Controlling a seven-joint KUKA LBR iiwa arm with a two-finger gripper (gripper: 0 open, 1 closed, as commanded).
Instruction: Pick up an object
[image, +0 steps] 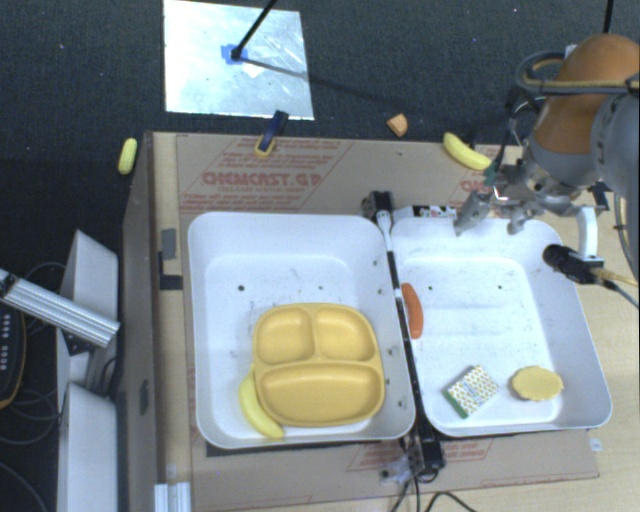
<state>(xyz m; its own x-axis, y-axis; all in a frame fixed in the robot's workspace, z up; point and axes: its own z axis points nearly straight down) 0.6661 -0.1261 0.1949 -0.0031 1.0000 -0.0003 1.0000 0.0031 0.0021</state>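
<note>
Currently, taking the right bin (570, 330) as the landmark: off to its left, in the neighbouring bin, a yellow divided tray (318, 364) rests with a banana (256, 410) at its lower-left edge. Along the right bin's left wall lies an orange carrot (412, 309); near its front edge sit a patterned block (471, 389) and, beside that, a yellow round piece (536, 382). Above the bin's far rim hovers the pincer (493, 210), released, fingers spread, holding nothing. To pick well, I judge it should centre over one isolated item, probably the block, then descend straight.
</note>
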